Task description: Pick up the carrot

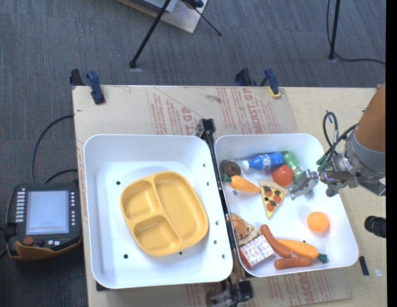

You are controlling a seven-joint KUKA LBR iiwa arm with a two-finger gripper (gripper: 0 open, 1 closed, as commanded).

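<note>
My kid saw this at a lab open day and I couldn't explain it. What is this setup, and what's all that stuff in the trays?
This is one camera looking down at a slant on a bench. A grey robot arm reaches in from the right, and its tool sits over the right bin. That bin holds toy food: two carrots, a pizza slice, a blue bottle, a tomato, an orange ball and a sausage. The left bin holds a yellow divided plate. I see nothing between the tool's fingers.
</note>
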